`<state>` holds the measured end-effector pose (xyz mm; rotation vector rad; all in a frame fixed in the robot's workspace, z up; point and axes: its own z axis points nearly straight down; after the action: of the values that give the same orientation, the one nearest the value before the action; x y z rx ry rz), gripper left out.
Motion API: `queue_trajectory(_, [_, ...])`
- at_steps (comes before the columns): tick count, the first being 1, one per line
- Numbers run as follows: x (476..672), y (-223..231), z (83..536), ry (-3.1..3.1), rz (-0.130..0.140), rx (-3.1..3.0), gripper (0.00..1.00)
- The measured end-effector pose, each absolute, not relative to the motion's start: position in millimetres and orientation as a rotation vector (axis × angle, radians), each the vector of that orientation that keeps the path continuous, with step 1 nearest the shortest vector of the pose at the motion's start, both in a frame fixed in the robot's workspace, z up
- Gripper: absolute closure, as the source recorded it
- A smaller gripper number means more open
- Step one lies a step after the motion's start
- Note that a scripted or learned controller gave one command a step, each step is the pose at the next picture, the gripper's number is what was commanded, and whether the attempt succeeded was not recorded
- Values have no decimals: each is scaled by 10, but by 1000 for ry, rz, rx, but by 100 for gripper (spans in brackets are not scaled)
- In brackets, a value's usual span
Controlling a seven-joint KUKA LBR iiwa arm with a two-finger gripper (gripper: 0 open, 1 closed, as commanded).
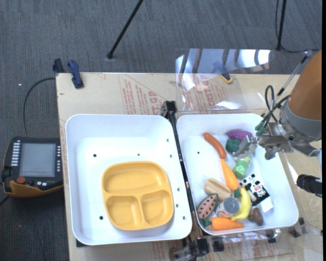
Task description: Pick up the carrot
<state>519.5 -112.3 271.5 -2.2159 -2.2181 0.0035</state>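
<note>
Nearest the camera, at the right bin's (291,200) front edge, one carrot (226,223) is seen lying crosswise; a second carrot (230,174) is seen mid-bin, its long axis running up and down the view beside a sausage (214,144); the gripper (249,147) is held at the bin's far right, so that carrot lies below-left of it; whether the fingers are apart cannot be told.
</note>
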Motion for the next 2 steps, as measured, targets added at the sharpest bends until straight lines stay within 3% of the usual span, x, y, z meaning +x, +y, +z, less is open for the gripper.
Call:
queue_trajectory(1, [5418, -1129, 1682, -2024, 13, -2385, 0])
queue_trajectory(2, [5496, -1386, 853, -1878, 5, -2509, 0])
